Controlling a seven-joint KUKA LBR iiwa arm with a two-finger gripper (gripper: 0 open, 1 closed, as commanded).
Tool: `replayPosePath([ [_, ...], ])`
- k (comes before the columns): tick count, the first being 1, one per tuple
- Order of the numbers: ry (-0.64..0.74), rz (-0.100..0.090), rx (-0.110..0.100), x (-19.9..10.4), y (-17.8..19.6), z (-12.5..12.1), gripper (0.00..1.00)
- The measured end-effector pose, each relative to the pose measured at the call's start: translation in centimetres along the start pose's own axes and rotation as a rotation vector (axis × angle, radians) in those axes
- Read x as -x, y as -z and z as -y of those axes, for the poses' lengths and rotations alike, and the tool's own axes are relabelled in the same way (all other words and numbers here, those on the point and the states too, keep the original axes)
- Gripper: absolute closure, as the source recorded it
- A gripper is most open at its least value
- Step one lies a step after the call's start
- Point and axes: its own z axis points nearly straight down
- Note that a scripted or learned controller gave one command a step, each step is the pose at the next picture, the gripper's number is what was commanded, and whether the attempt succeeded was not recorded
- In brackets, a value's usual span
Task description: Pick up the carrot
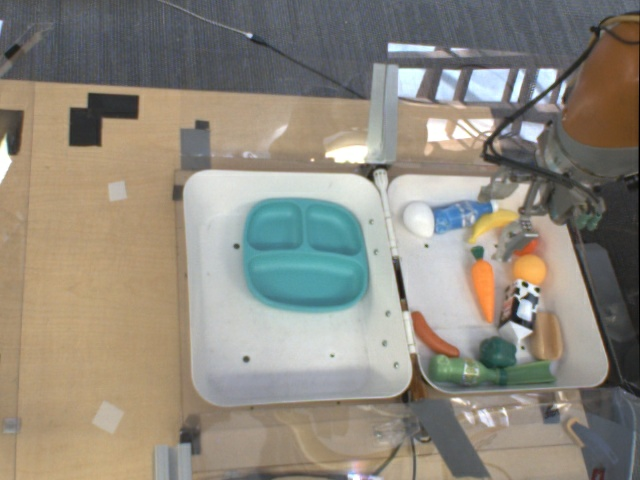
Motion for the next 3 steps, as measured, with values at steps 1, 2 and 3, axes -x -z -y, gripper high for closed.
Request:
replayPosePath([
  [1, 0.142, 0.009, -0.003, -0.2, -14.1, 1.3, 0.00],
  [2, -0.226, 0.006, -0.001, -3.8, -14.1, 1.4, 0.00],
  [3, -0.219, 0.015, -0.001, -3.5, -12.8, 1.2, 1.00],
])
